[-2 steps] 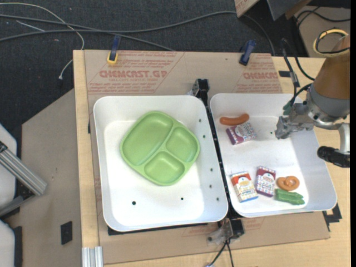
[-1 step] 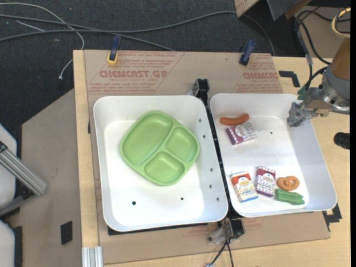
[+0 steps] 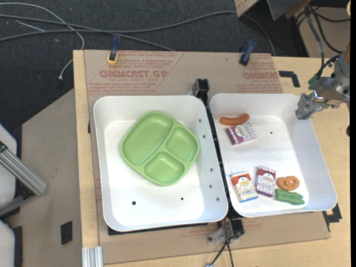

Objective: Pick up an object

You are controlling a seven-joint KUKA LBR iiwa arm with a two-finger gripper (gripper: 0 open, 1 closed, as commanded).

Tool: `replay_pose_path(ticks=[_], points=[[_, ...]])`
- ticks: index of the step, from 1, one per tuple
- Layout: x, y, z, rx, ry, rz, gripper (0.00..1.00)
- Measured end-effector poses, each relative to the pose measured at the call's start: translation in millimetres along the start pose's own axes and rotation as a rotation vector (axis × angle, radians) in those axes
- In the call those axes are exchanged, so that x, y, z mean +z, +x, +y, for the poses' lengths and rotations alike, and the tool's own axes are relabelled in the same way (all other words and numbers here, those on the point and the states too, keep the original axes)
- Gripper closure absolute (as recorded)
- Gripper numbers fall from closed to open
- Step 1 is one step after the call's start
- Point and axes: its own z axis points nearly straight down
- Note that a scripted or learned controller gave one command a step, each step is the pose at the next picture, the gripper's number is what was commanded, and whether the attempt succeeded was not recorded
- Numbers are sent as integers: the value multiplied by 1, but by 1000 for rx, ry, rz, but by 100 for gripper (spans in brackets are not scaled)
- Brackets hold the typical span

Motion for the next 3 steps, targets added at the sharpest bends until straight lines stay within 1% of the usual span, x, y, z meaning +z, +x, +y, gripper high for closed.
replay_pose_path(ticks=[1, 2, 3], points=[[-22, 0, 1, 0, 2, 0, 100], [-10, 62, 0, -4, 9, 4, 100], [4, 122, -1, -4, 9, 4, 100]])
